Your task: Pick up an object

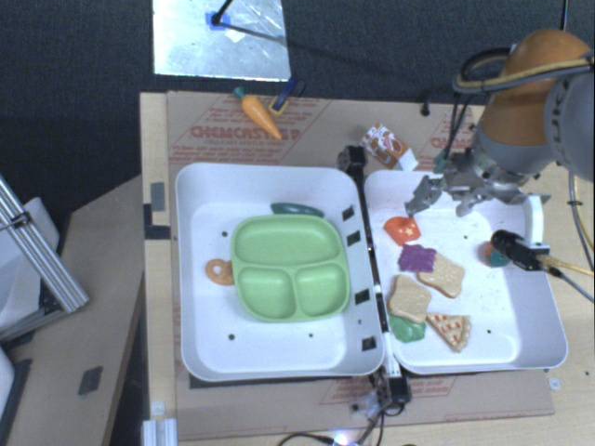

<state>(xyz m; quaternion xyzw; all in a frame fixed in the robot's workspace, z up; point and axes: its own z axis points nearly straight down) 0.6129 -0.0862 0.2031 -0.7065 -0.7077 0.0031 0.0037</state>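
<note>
My gripper (442,200) hovers over the far part of the right bin (535,337), open with nothing between its fingers. Just below its left finger (420,197) lies a red toy piece (403,229). Nearer the front are a purple piece (417,257), two bread slices (444,275) (407,297), a green piece (406,329) and a pizza slice (451,330). A small teal thing (490,255) lies at the right of this bin, partly hidden.
The left bin (200,342) holds a green divided plate (288,268), an orange ring (219,271) and a dark teal item (297,209). Beyond the bins lie a toy carrot (260,115), a wrapped snack (383,144) and a metal sheet (221,24).
</note>
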